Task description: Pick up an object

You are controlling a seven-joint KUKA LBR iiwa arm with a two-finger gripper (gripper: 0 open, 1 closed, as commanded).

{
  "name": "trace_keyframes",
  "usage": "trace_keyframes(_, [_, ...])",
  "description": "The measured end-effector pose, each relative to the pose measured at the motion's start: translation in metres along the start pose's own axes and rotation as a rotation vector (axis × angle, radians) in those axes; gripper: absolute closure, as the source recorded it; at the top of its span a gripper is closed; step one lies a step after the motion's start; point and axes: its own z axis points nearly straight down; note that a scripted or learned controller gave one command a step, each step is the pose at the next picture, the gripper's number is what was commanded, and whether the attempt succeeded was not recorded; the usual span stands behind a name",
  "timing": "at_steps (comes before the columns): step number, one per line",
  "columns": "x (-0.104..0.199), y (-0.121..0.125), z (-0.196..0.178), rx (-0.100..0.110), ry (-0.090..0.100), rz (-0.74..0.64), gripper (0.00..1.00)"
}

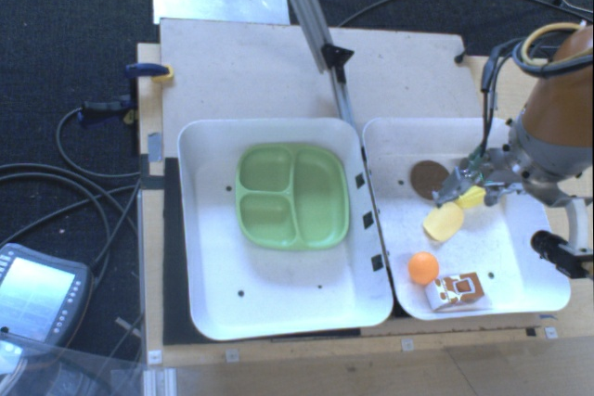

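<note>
Gripper [467, 187] low in the right bin [548, 292], finger state impossible to tell, just beside the yellow object [445, 222], with brown disc [429, 178] just above-left and orange ball [423, 268] below.

The arm [557, 121] is a rounded grey body with a broad orange band above the wrist, and black and yellow cables loop beside its upper part. Its tool [461, 188] is a small cluster of grey metal parts with a greenish glint and dark fittings.
</note>
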Motion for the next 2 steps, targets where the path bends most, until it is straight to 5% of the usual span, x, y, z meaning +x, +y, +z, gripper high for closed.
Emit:
trace_keyframes(1, [0.0, 0.0, 0.0, -0.001, 0.0, 0.001, 0.0])
trace_keyframes(2, [-0.009, 0.001, 0.046, 0.005, 0.0, 0.004, 0.0])
